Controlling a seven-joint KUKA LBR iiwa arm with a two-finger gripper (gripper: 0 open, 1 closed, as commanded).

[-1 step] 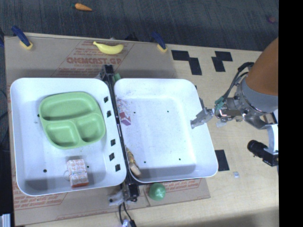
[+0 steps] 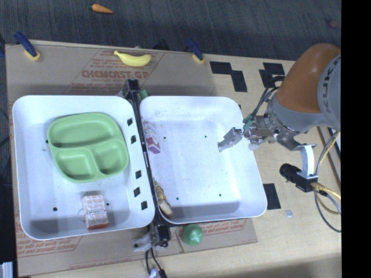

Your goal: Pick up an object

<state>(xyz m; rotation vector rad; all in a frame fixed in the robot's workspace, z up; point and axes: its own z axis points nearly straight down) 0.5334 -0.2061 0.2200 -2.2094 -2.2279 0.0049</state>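
Note:
My gripper (image 2: 230, 139) hangs over the right side of the right bin (image 2: 191, 210), close to its right wall, with nothing seen in it. A small red and white packet (image 2: 152, 138) lies at that bin's left edge by the divider. In the same bin's front left corner a tan object (image 2: 163, 204) rests against the wall. The left bin (image 2: 23, 172) holds a green divided plate (image 2: 88, 146) and a red and white wrapped box (image 2: 94, 211) near its front.
A yellow banana (image 2: 133, 57) lies on the cardboard behind the bins. A green ball (image 2: 192, 234) sits on the bench in front of the right bin. An orange carrot (image 2: 102, 8) is on the dark floor beyond. Blue clamps (image 2: 28, 46) hold the cardboard's back edge.

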